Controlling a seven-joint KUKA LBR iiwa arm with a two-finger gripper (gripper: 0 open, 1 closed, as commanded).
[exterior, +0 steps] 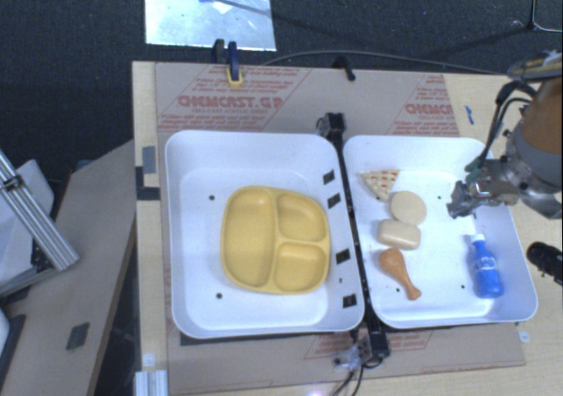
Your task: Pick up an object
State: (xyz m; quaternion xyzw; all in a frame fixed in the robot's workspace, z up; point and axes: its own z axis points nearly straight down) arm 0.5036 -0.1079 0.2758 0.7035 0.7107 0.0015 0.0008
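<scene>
My claw: my gripper point(464, 201) hangs over the right bin point(440, 315), near its right wall, above the blue bottle point(485, 267). I cannot tell from this slant how wide it stands; nothing shows held in it.
My arm: it reaches in from the right, wrist bulky and close over the bin's rim.
What I may pick: the right bin bears the blue bottle lying along the right side, a wedge like a pizza slice point(382, 182) at the top, a round pale piece point(408, 208) below it, a tan block point(399, 234) touching or just beside that, and a drumstick point(400, 272) lowest.
Nearest choice: I judge the bottle, just below my claw and well apart from the cluster.
Left bin: the left bin point(202, 165) carries a yellow divided plate point(274, 238); no concern of mine now.
Risk, bottle: it lies on its side and looks smooth and round, so it may roll or squirt out if I close off-centre.
Risk, wall: the bottle sits close to the bin's wall; one side of my claw could land on the rim and stop me short.
Risk, cluster: the round piece and tan block lie so near each other that I could nudge both and lift neither.
</scene>
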